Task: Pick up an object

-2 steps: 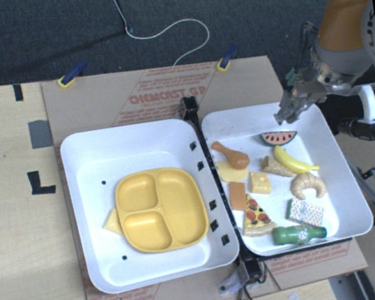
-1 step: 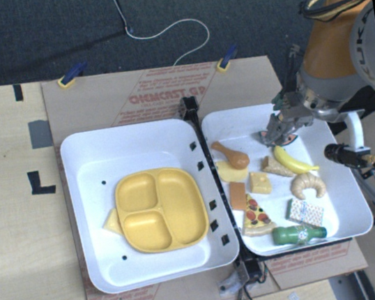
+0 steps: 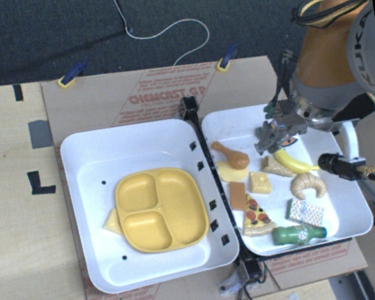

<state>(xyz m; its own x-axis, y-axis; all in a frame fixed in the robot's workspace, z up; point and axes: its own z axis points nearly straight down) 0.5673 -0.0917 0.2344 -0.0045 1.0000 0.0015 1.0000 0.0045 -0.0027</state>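
My gripper [image 3: 274,136] hangs over the right bin [image 3: 357,221], near its upper middle, just above the banana [image 3: 292,161]. Nothing shows between its fingers. Around it lie toy foods: a brown chicken drumstick [image 3: 231,154], a yellow cheese wedge [image 3: 260,183], a croissant [image 3: 307,184], an orange-brown cracker [image 3: 237,196], a pizza slice [image 3: 256,217], a green bottle [image 3: 297,234] and a patterned white packet [image 3: 306,212].
The left bin [image 3: 80,163] holds a yellow divided plate [image 3: 160,209] with a yellow wedge [image 3: 110,223] peeking out at its left. A black divider clip [image 3: 188,107] sits between the bins. The arm's orange band [image 3: 328,35] rises at the upper right.
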